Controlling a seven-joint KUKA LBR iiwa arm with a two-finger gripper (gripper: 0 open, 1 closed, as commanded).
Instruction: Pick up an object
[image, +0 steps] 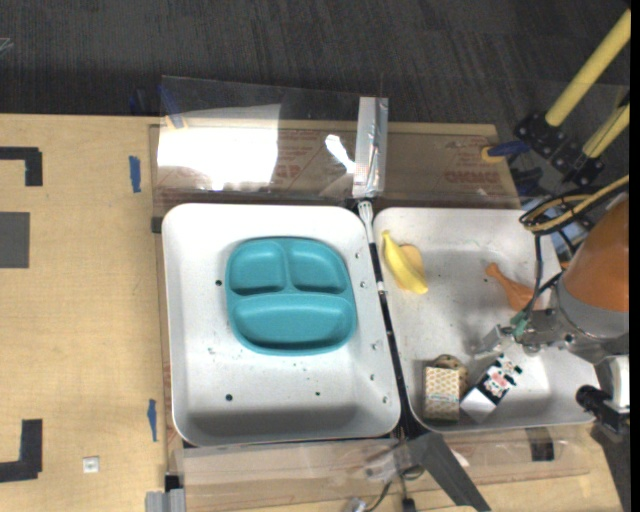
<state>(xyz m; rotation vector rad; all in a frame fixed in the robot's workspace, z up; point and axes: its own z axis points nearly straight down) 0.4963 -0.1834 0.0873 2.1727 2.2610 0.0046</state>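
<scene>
Banana lies in the right bin by its left wall, long axis running from upper left down to lower right; yellow, stubby, curved. Open floor to its right. Arm hangs over the bin's right side, gripper low; jaw state hard to tell. Box and carton sit near the front edge. Teal tray fills the left bin.

Glossy teal plastic tray, smooth white plastic bins (matt wooden bench)
</scene>
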